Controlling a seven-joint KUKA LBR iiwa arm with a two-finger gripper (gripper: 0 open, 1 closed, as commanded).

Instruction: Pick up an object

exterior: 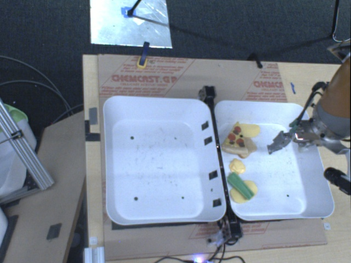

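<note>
The right bin [290, 196] holds several small toy foods near its left wall. A tan pizza slice with red dots [238, 142] lies beside a pale yellow piece [250, 130]. Below them sit a small yellow piece [237, 165] and a green piece across a yellow one [241, 187]. My gripper [278, 142] hangs over the right bin's middle, to the right of the pizza slice and apart from it. Nothing shows between its fingertips.
The left bin [159, 163] stands beside the right one, with black clips [210, 158] along the shared wall. The arm [332, 114] comes in over the right bin's right rim. A metal sheet [130, 14] lies beyond the bench.
</note>
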